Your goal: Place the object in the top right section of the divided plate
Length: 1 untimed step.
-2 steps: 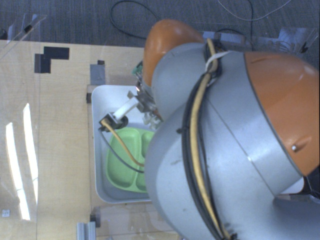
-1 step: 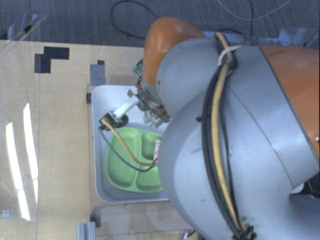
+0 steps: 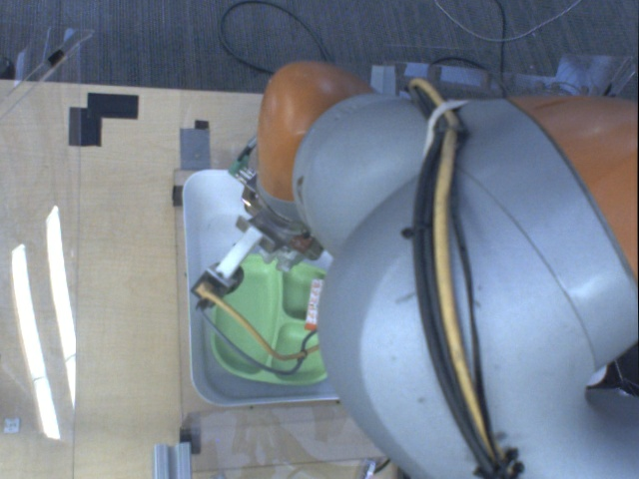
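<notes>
Camera view, single moment.

- Arm (image 3: 469, 267): the grey body covers the right and centre of the view. The orange band (image 3: 290, 118) sits above the wrist, which points down into the white bin (image 3: 205, 218).
- Jaws: hidden beneath the wrist, over the near part of the bin. Cannot tell whether they are open, closed or gripping anything.
- Green plate (image 3: 265, 287): lies inside the bin towards its lower end, with a raised divider showing. Its right side is covered by the arm.
- Object: a small pale item with red print (image 3: 316, 302) shows at the arm's edge, over the plate near the divider. It is partly hidden, so I cannot tell which section it is in, nor whether it rests on the plate or is being held.
- Counter (image 3: 110, 267): pale wood, with a black L-shaped mark (image 3: 100, 116) near its far edge.
- Floor (image 3: 150, 18): dark carpet beyond the counter, with a loose black cable (image 3: 270, 18) lying on it.
</notes>
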{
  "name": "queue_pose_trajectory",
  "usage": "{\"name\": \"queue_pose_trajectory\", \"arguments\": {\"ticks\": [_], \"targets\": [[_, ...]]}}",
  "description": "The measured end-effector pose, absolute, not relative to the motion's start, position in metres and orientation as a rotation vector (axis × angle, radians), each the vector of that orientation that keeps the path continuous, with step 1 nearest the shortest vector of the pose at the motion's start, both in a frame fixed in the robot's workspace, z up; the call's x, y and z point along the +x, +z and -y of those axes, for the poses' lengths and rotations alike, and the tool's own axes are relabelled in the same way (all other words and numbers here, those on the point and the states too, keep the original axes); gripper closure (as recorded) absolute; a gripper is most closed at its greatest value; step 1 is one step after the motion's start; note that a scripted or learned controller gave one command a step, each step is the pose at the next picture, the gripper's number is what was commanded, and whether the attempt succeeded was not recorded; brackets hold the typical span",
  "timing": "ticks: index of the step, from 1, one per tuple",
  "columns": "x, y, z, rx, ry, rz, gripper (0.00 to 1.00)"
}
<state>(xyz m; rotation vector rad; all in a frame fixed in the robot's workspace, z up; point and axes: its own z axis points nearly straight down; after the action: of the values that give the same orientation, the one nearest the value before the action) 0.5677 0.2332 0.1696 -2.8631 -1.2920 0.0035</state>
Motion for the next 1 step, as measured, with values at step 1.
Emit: {"name": "queue_pose_trajectory", "arguments": {"ticks": [1], "targets": [[0.5675,0.1691,-0.2334,-2.863,0.005,1.293,0.0]]}}
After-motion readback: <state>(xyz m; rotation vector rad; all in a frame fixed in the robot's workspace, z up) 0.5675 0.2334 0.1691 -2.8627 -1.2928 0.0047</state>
